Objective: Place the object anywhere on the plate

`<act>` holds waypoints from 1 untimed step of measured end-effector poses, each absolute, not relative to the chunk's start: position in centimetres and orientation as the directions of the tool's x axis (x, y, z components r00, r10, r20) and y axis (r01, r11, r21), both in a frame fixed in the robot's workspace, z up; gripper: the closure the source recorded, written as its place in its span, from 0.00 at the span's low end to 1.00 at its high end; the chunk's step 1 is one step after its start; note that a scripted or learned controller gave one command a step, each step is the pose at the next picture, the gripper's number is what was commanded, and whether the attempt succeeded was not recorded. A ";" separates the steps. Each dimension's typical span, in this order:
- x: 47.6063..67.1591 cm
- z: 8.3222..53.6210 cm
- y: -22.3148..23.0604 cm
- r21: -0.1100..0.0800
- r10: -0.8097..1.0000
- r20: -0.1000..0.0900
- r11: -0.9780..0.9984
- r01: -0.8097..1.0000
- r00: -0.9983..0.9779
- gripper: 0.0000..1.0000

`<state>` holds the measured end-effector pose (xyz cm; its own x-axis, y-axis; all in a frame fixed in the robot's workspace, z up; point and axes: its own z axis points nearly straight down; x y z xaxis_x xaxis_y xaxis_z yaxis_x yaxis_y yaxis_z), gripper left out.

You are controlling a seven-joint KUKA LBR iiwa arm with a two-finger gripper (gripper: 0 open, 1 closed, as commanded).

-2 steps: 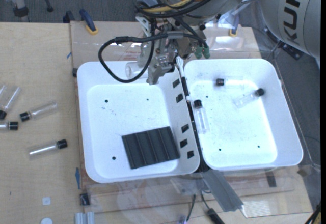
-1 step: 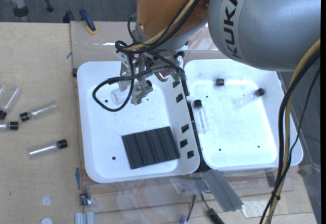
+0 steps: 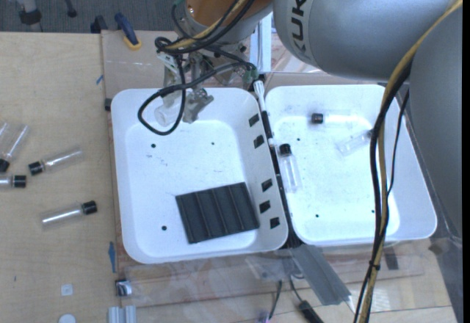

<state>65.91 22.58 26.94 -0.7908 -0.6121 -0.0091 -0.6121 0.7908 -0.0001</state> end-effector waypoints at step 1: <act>66.0 25.9 22.4 0.001 -0.690 -0.004 0.724 -0.690 -0.724 1.00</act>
<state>66.00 22.40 25.88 -0.7236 -0.6902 -0.0041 -0.6902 0.7237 0.0008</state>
